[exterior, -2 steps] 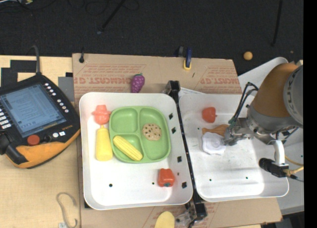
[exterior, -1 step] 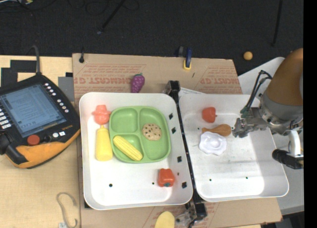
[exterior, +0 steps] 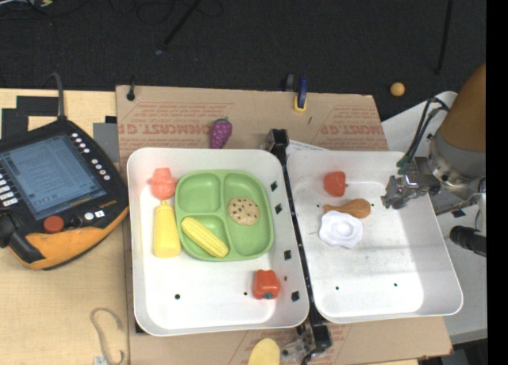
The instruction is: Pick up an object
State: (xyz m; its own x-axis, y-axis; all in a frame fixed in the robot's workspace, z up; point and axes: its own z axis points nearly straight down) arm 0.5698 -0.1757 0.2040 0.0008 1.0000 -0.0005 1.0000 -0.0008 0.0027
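Note:
In the right bin (exterior: pixel 397 292) lie a small red toy (exterior: pixel 334 183), a brown drumstick (exterior: pixel 351 209) and a white fried egg toy (exterior: pixel 341 231), close together in the bin's left half. My gripper (exterior: pixel 399 190) hangs over the bin's right part, a little to the right of the drumstick and apart from it. The grey arm (exterior: pixel 464 141) with its orange band comes in from the right edge. I see no object in the gripper.
The left bin (exterior: pixel 198 300) holds a green divided plate (exterior: pixel 266 232) with a cookie (exterior: pixel 244 211) and corn (exterior: pixel 205 236), a yellow bottle (exterior: pixel 165 230), a pink toy (exterior: pixel 162 183) and a red pepper (exterior: pixel 266 283). A control pendant (exterior: pixel 55 189) lies at the left.

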